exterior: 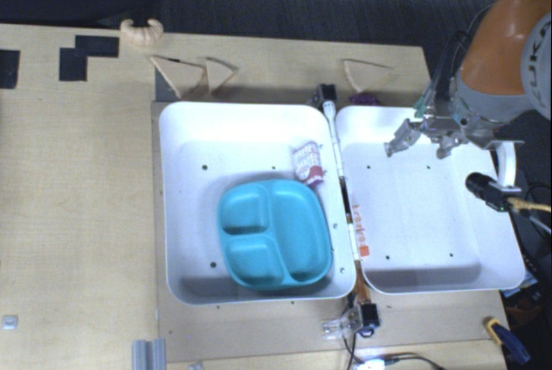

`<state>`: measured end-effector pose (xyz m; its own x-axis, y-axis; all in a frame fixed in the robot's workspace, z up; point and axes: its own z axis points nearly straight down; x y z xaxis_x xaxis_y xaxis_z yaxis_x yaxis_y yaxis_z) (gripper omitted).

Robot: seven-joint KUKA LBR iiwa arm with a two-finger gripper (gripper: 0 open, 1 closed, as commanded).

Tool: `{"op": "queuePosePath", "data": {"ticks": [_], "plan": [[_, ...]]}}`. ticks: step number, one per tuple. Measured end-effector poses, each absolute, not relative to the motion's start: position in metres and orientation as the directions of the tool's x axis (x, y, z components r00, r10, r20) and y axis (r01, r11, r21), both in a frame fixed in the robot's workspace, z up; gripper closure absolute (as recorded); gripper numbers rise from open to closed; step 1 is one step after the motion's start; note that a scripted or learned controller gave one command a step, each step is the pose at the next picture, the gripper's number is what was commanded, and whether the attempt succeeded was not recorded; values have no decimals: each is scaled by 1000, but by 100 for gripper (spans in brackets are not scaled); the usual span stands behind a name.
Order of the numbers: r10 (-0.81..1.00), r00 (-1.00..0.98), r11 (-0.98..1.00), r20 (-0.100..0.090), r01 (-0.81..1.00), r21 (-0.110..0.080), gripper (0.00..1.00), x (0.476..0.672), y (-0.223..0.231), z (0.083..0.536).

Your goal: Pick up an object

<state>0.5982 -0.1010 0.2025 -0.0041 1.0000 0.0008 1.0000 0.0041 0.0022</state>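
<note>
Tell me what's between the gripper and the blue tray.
In the camera view, the bins' adjoining rims lie between the gripper and blue tray.

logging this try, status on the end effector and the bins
End effector open, over right bin, holding nothing. Blue divided tray and small packet lie in left bin. Nothing between them but the bin walls.

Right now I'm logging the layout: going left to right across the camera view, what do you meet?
Blue divided tray → small red and white packet → right bin → gripper.
</note>
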Motion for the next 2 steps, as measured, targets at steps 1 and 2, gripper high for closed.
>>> {"op": "queuePosePath", "data": {"ticks": [1,2], "plan": [[1000,-1,1,-1,1000,1,0,515,-174,137],[1000,-2,2,-1,1000,6,0,489,-198,87]]}}
